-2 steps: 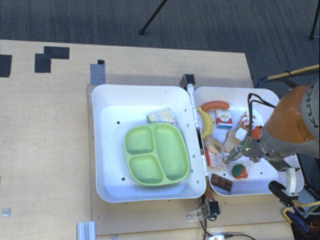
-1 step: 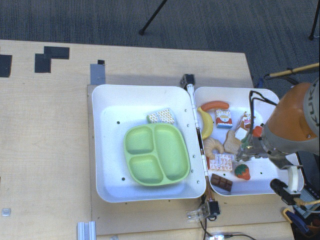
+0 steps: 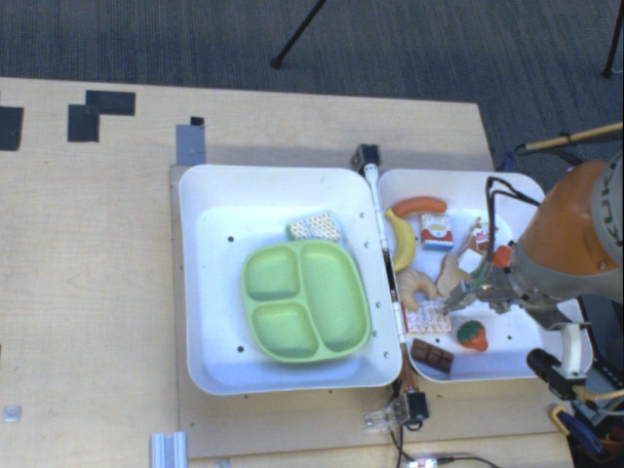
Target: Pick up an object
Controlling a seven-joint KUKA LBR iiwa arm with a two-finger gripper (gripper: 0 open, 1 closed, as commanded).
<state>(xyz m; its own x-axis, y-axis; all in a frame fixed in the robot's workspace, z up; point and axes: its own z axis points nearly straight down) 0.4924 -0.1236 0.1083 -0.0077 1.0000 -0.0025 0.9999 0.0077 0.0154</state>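
Where arm [image 3: 575,232] overhangs right bin [image 3: 507,359], hand [image 3: 466,298] indistinct, far items hidden

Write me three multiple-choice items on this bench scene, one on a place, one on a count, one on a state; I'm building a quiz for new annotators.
1. Where does the green tray lie?
A. In the left bin
B. In the right bin
C. On the bare bench

2. How many compartments has the tray?
A. Two
B. Three
C. Five

3. How does the banana stand to the gripper?
A. It is clamped in the gripper
B. It hangs above the bin
C. It lies in the right bin, apart from the gripper

Answers:
1 A: the tray rests on the floor of the left bin, below a small dotted packet.
2 B: two on the left side and one long one on the right.
3 C: the banana lies by the right bin's left wall, under the sausage, while the gripper is lower down near the strawberry.
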